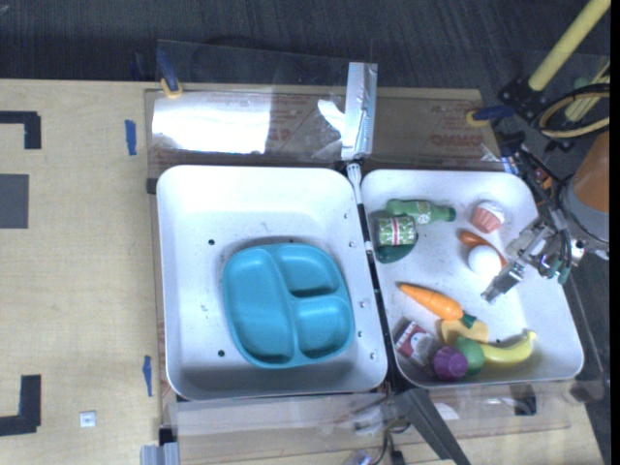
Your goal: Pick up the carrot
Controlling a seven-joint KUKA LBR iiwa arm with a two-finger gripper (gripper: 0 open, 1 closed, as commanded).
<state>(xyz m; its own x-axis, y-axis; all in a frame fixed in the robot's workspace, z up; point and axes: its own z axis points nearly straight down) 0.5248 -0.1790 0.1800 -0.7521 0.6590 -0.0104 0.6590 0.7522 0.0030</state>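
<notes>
The orange carrot (432,301) with a green top lies at a slant in the middle of the right bin (557,303), its tip pointing up-left. My gripper (514,263) hovers at the bin's right side, right of and slightly above the carrot and apart from it. Its fingers are spread open with nothing between them. One fingertip (498,287) is just below a white egg (481,258).
The right bin also holds a green bottle (405,224), a red and white cup (489,217), a banana (510,349), a purple fruit (449,362), a green piece (473,355) and a small packet (412,340). A blue divided tray (289,303) sits in the left bin (194,211).
</notes>
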